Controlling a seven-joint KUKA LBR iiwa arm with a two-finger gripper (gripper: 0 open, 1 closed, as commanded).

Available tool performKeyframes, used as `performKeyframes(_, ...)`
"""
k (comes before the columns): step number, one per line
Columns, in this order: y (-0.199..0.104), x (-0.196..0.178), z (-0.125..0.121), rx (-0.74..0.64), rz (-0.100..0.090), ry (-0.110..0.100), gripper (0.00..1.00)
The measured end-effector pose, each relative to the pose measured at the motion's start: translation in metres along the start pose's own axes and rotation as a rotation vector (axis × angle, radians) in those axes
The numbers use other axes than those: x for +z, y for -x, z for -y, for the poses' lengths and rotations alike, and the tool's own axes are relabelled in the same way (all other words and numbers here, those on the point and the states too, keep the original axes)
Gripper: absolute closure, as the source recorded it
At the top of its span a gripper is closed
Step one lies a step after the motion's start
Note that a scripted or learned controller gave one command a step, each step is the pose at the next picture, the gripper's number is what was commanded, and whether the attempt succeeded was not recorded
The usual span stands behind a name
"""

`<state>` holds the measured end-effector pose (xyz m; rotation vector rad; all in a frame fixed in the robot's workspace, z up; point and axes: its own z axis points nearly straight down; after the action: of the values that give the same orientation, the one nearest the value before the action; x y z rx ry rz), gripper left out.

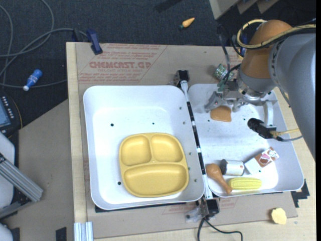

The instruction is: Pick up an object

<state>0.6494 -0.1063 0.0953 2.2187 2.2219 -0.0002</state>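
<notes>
My gripper (224,104) hangs over the far part of the right bin (286,177), open, with its fingers spread just above a small tan bun-like piece (221,115). Nothing sits between the fingers. Along the near edge of that bin lie a brown drumstick (216,174), a grey and white can (233,167), a yellow corn cob (245,184) and a small red and white carton (266,158).
The left bin (100,114) holds a yellow divided plate (152,163). A wall between the bins runs close to the gripper's left. On the bench outside the bins lie a yellow chunk (278,216) and a blue clamp (94,41).
</notes>
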Motion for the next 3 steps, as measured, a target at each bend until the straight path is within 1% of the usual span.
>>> performKeyframes(1, -0.001, 0.011, -0.007, 0.0, 0.0, 0.001, 0.0)
performKeyframes(2, -0.001, -0.001, -0.007, -0.001, 0.001, 0.005, 1.0)
performKeyframes(3, -0.001, 0.0, -0.007, -0.002, 0.002, 0.003, 0.0)
